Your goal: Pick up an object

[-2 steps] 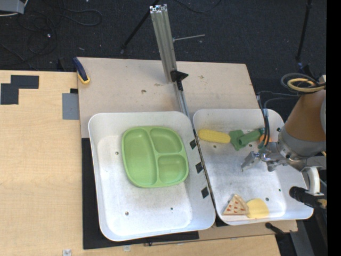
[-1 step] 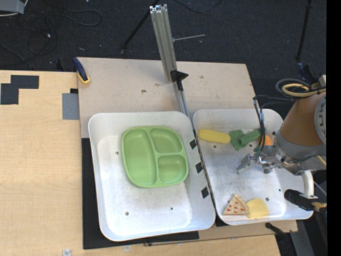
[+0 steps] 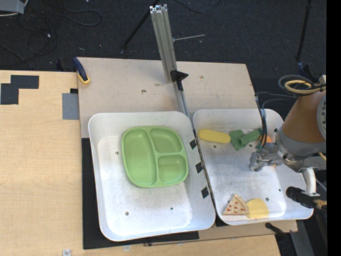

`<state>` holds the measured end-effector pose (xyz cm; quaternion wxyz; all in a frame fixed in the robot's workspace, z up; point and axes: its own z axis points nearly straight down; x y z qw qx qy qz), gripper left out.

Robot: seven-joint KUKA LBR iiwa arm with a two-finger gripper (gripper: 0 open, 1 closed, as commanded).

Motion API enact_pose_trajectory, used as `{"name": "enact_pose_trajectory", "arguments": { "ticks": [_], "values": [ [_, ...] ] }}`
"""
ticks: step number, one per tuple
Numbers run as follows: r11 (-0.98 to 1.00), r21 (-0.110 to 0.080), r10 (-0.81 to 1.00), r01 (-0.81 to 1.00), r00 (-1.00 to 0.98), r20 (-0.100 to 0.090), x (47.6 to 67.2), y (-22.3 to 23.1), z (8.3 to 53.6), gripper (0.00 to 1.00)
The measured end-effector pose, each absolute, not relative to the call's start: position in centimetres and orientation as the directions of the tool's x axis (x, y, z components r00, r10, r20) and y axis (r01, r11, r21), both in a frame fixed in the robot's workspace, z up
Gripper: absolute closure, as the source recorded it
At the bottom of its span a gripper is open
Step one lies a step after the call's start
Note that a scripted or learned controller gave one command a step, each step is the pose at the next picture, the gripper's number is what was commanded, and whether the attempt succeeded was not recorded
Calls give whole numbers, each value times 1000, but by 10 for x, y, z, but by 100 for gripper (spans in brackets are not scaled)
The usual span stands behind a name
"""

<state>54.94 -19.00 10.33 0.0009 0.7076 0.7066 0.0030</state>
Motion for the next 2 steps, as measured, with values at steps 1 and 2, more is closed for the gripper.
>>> {"name": "enact_pose_trajectory", "arguments": {
  "ticks": [1,2],
  "values": [
    [1,1,1000,1000,-1,-1,545,-195,164,100],
    [1,2,1000,1000,-1,-1,546,-195,208,100]
  ]
}}
